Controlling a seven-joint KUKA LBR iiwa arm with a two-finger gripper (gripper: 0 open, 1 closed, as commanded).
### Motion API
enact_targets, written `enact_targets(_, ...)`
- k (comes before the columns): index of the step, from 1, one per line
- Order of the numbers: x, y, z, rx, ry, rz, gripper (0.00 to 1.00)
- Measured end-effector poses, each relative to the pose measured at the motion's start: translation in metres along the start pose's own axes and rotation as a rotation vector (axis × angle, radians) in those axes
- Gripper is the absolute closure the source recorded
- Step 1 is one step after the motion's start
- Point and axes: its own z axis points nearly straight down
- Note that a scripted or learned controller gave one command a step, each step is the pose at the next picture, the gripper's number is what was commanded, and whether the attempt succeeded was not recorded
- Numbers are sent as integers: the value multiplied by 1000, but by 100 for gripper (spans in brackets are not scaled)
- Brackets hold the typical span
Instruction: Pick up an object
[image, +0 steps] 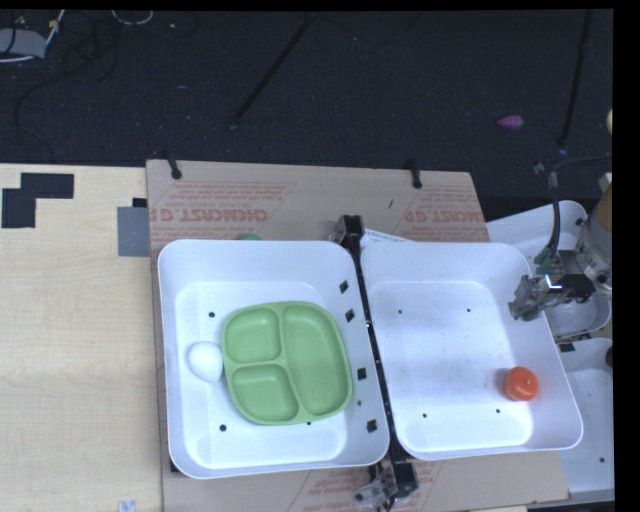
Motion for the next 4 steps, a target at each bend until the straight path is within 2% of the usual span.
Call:
enact_targets(2,86,16,7,4,2,-2,100)
enact_targets(4,185,27,43,7,2,-2,100)
